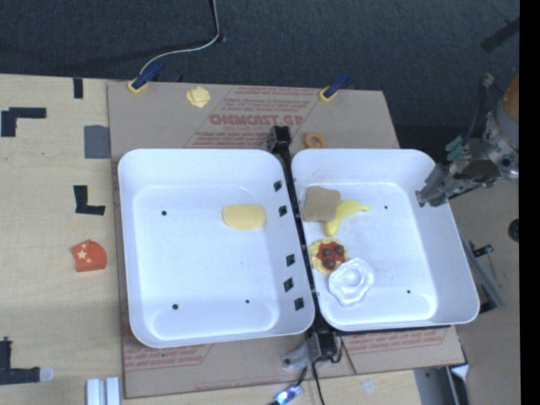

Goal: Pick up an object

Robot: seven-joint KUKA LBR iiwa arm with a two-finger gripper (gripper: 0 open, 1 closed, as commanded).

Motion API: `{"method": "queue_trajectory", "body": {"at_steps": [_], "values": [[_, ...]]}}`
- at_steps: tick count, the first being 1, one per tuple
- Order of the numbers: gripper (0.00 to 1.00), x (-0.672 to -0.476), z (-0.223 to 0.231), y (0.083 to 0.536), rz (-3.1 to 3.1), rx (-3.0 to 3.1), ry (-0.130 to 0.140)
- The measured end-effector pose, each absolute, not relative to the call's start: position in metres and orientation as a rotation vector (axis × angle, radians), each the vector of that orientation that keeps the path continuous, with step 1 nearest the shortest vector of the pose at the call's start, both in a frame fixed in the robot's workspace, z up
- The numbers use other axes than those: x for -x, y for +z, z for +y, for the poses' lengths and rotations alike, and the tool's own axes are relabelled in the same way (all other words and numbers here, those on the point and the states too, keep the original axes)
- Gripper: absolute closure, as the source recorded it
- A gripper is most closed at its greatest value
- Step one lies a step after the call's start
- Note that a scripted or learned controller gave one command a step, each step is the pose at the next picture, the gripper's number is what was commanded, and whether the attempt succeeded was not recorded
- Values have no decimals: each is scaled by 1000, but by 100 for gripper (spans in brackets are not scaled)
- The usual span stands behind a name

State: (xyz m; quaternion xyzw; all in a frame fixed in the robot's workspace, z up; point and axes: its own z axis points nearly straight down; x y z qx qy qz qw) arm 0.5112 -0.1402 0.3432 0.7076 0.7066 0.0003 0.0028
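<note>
Banana (344,216) — gripper (432,192) well apart.

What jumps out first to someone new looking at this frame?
The two white bins side by side: the left bin holds one pale yellow oval piece, while the right bin has a cluster near the divider: a tan square, a yellow banana-like piece, a small pizza-like disc and a white fried-egg shape. The gripper sits at the right bin's right rim.

I'm seeing two smooth, glossy white plastic bins (135,226) on matt brown cardboard (245,121). The bench (51,218) looks like pale wood.
</note>
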Motion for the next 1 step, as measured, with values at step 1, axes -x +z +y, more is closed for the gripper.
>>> {"method": "queue_trajectory", "body": {"at_steps": [1], "values": [[100, -599, -122, 512, 2216, -2207, 13]]}}
